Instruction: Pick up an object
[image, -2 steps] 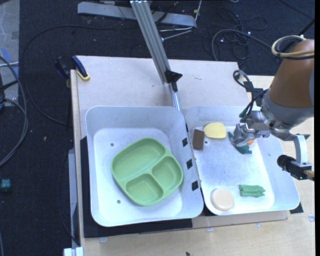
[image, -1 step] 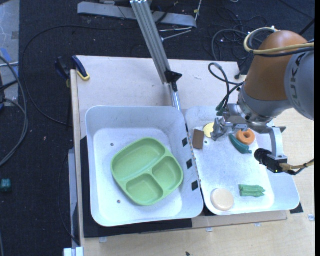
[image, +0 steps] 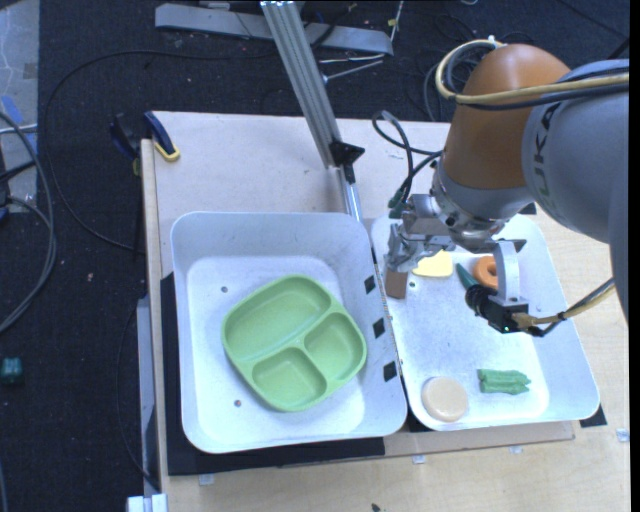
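Note:
My gripper (image: 398, 268) hangs low over the far left part of the right bin (image: 560, 390), close to the wall between the bins. Beside it to the right lies a yellow flat piece (image: 436, 265), partly hidden by the wrist. An orange ring (image: 487, 270) and a small dark green piece (image: 464, 272) lie just past that. Near the front of the bin sit a green lumpy toy (image: 503, 381) and a round beige disc (image: 445, 398).
The left bin (image: 200, 250) holds a light green divided plate (image: 293, 343). A slanted metal pole (image: 312, 90) rises behind the bins. A black unit with a cable (image: 497, 306) hangs from the arm over the right bin.

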